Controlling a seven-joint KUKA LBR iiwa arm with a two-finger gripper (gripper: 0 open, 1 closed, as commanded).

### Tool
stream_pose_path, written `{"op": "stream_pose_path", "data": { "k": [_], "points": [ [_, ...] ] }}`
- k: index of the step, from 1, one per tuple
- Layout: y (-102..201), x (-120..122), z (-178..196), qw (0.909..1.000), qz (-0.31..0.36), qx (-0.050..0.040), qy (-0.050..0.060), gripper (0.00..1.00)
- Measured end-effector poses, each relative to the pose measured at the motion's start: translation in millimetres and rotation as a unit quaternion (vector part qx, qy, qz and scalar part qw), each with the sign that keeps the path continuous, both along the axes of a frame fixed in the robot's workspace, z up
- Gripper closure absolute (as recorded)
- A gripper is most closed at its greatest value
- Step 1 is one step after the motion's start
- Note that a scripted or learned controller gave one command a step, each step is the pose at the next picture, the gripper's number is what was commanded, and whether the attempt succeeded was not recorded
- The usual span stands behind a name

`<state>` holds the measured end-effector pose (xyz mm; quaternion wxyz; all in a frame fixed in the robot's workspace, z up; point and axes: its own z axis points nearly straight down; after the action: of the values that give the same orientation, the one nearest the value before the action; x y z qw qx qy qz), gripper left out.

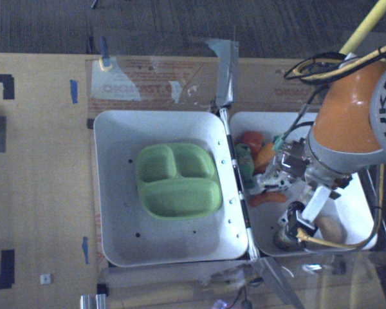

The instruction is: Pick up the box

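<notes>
My gripper (275, 174) hangs low over the left half of the right bin (357, 201), on the grey arm with the orange band. It sits right above a cluster of small items: a red piece (251, 139), an orange piece (265, 154), a green piece (246, 166) and a flat red piece (267, 199). No shape in that cluster reads clearly as a box; the gripper and wrist hide part of the pile. Nothing can be seen held in the gripper.
A green divided plate (178, 179) lies in the middle of the left bin (112, 192). A tan rounded object (332, 230) rests near the right bin's front edge. The ridge between the bins runs just left of the gripper.
</notes>
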<state>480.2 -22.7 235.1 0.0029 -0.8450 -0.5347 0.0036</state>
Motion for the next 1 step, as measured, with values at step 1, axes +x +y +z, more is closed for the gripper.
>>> {"op": "stream_pose_path", "data": {
  "k": [1],
  "points": [
    [-59.1,56.7,-19.3,0.9999,0.013,-0.0007,-0.003,0.0]
  ]
}}
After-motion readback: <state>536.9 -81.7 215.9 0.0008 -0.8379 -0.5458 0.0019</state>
